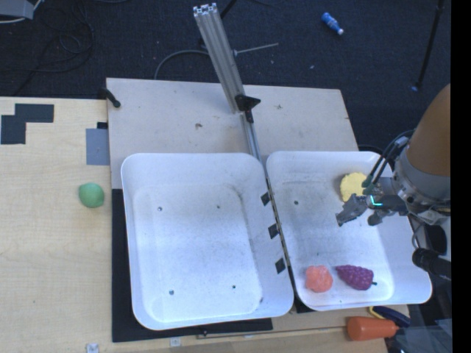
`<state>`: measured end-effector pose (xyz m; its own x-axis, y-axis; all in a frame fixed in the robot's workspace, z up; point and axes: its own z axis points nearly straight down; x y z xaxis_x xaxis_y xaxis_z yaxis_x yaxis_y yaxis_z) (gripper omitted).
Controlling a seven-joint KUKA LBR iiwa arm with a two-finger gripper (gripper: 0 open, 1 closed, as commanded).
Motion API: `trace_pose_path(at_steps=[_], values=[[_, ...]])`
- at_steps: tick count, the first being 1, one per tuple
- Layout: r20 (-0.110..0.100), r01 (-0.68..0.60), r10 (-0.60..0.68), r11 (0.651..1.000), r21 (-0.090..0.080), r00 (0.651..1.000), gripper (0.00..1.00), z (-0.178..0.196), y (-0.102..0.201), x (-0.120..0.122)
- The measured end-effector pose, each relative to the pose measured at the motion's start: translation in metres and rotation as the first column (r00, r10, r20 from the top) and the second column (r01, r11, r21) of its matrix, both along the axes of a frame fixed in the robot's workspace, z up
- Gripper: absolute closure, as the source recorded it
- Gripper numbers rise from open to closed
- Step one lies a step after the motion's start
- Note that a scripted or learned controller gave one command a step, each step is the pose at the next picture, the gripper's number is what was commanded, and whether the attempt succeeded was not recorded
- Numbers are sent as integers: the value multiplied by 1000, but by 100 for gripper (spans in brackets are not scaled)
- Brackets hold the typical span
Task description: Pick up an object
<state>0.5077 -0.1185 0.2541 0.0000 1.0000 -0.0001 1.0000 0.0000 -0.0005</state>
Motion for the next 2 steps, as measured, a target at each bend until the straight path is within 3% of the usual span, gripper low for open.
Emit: trace_pose_path(at_steps=[1, 2], values=[[0, 0, 0, 1000, 0, 1000, 0, 0, 0, 0], [-5, 0, 0, 1000, 1, 1000, 0, -53, 3, -10]])
